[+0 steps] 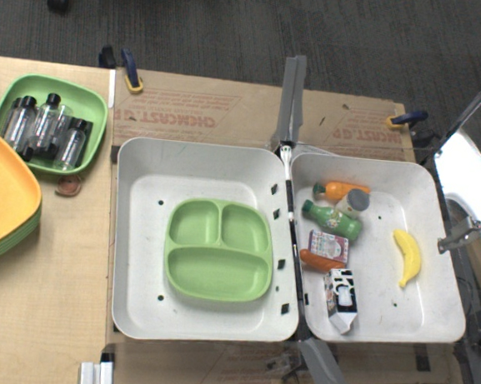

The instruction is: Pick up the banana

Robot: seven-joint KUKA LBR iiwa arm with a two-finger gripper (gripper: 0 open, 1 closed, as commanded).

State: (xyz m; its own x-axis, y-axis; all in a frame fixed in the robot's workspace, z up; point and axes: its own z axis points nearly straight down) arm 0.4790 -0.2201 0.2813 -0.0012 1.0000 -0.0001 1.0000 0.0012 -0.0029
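1. Right of the green divided tray (219, 249), which sits in the middle of the left white bin (131, 244), the right white bin (439, 317) holds all the loose items.
2. Farthest from the tray, the banana (407, 258) lies alone on the bin floor near that bin's right wall, a short curved yellow fruit, touching nothing.
3. Closer to the tray is a cluster: an orange bottle (339, 190) at the back, a grey-capped item (357, 200) just beside it, and a green plastic bottle (332, 221) lying on its side.
4. In front of these lie a pink-and-white packet (329, 244), an orange carrot-like piece (321, 260), and a small black-and-white carton (341, 299) tipped over.
5. The tray is smooth matte plastic with three compartments, two small at the back and one wide in front.
6. Well left of the tray, on the wooden bench (37, 311), a green square dish (50, 124) holds several dark-capped clear bottles (45, 128), and a stack of orange plates (1, 208) sits beside it.
7. Far right of the tray, past the right bin, stands part of the robot's hardware; whether the jaws are open or closed I cannot tell.
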